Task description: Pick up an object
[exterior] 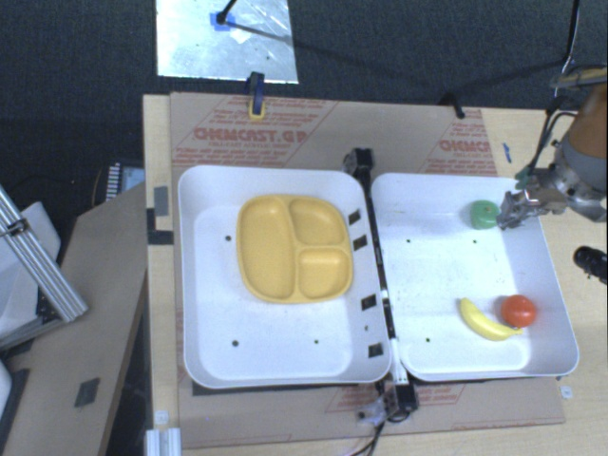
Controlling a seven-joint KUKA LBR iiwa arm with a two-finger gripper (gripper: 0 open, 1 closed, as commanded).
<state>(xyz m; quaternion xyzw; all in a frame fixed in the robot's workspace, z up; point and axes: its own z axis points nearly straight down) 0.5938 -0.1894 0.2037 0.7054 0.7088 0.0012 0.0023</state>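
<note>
banana [485, 320] near front rim, pincer [513, 209] beside green object [484, 215]

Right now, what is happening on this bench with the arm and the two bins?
A grey robot arm reaches in from the right, and its gripper is low at the far side of the right bin, right beside a small green object. I cannot tell if it already grips it. Nearer the front of the same bin lie a yellow banana and a red tomato-like ball, touching each other. The left bin holds a yellow divided plate.
</note>
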